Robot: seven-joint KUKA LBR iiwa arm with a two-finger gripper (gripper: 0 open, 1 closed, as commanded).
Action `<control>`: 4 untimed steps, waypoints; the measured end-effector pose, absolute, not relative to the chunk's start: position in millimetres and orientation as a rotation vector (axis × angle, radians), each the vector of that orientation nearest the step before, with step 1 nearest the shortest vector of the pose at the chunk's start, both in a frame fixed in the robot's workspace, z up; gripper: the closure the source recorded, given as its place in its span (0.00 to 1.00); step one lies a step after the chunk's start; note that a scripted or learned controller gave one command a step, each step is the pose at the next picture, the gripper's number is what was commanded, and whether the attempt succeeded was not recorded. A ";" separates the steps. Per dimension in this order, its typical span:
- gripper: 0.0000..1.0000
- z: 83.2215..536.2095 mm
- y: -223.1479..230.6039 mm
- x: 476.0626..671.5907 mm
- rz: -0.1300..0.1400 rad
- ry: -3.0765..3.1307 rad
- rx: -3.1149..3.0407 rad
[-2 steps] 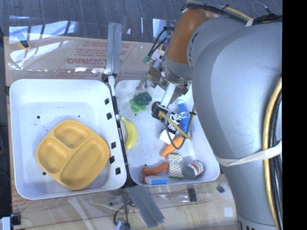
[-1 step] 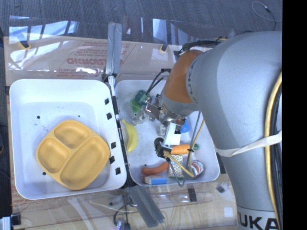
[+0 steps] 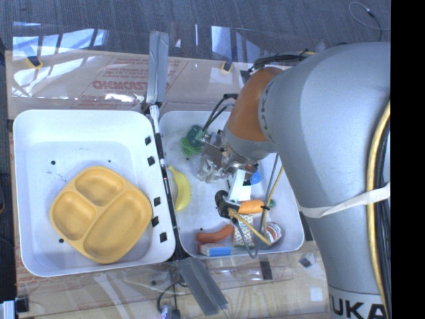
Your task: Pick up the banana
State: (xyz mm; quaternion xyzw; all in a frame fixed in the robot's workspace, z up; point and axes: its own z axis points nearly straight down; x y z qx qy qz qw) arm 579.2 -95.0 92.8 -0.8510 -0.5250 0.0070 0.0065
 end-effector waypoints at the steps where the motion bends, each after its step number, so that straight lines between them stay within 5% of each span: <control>1: 0.00 92.9 -94.9 579.2 0.022 -1.643 -2.662; 2: 1.00 98.2 -94.6 578.6 0.032 -1.647 -2.653; 3: 0.00 98.3 -94.5 578.6 0.033 -1.648 -2.653; 4: 1.00 103.6 -94.3 578.1 0.042 -1.651 -2.645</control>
